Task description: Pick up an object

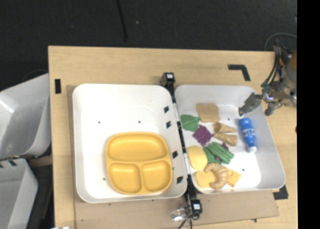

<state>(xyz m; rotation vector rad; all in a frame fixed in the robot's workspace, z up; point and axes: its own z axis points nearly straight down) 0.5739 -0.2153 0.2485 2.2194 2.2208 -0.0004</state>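
The right bin [265, 170] holds several toy foods: a blue bottle [247, 133], a tan bread slice [207, 112], a green leaf [190, 122], purple grapes [202, 134], a green vegetable [218, 152], a yellow lemon [197, 158] and a croissant [218, 173]. My gripper [260, 105] hangs over the bin's upper right corner, just above the blue bottle. Its fingers [248, 105] are spread open with nothing between them.
The left bin [90, 108] carries a yellow divided plate [138, 163] in its lower half. Small tan pieces [225, 132] lie between the grapes and the bottle. A black clamp [167, 78] sits at the top of the wall between the bins.
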